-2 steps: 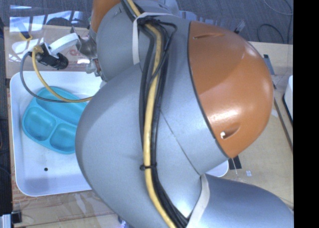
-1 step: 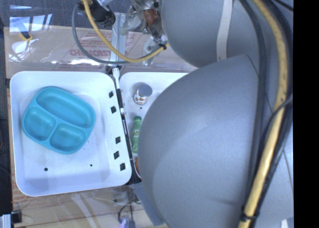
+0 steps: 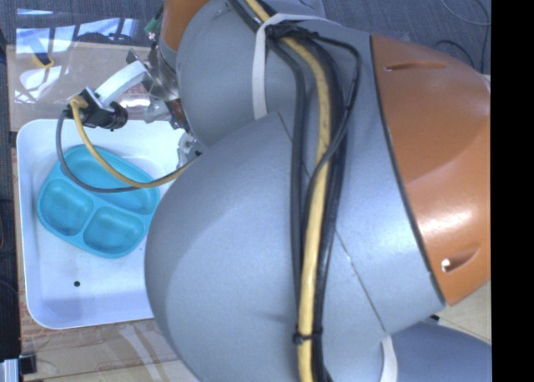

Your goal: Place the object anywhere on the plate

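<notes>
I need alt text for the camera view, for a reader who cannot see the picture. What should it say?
A large grey robot arm with orange sections and a yellow cable covers most of the view. At the left, a blue divided plate lies in a white bin.

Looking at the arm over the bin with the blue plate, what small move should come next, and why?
Probably back the arm off slightly: it looms over the white bin, screening the space beside the blue divided plate, so the object cannot be located.

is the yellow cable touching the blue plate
Cannot tell. In the camera view the yellow cable loops across the blue plate, but contact or height above it isn't plain.
</notes>
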`<act>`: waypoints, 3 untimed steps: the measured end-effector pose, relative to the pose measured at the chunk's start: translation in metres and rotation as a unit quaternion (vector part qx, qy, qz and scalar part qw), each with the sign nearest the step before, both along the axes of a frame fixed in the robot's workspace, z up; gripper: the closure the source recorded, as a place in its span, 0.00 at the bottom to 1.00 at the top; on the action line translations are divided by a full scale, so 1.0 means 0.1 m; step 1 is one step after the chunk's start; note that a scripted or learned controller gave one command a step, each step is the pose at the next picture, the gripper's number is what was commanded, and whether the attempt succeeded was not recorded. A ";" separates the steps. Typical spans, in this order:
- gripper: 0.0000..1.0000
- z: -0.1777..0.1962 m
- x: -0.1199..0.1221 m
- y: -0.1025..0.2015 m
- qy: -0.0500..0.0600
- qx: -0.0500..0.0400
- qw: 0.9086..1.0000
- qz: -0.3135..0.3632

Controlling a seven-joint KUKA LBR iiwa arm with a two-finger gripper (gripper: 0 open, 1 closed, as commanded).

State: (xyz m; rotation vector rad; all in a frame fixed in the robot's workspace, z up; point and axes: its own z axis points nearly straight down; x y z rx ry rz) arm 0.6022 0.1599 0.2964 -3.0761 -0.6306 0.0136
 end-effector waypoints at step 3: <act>0.00 0.60 0.47 0.60 -0.004 0.000 1.000 0.010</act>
